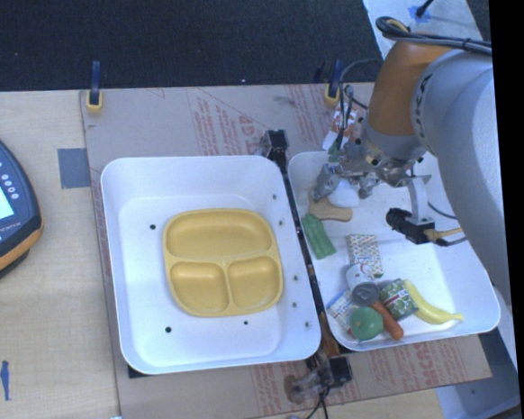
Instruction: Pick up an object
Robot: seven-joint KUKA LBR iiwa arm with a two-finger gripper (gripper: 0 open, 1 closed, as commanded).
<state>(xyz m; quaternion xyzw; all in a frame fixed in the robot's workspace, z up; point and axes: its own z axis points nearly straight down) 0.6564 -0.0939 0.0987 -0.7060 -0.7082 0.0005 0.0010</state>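
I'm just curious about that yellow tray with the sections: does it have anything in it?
Empty. The yellow divided tray lies flat in the left bin, and all three compartments show bare yellow.

fixed overhead cam, slanted down on bins (121,260).

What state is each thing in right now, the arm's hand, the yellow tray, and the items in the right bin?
hand: low over the right bin's top left corner, nothing visibly held.
yellow divided tray: flat in the left bin, compartments bare.
green block: lying flat by the right bin's left wall.
banana: lying near the right bin's lower right corner.
carrot: lying beside the green ball, touching it.
patterned packet: lying flat mid-bin.
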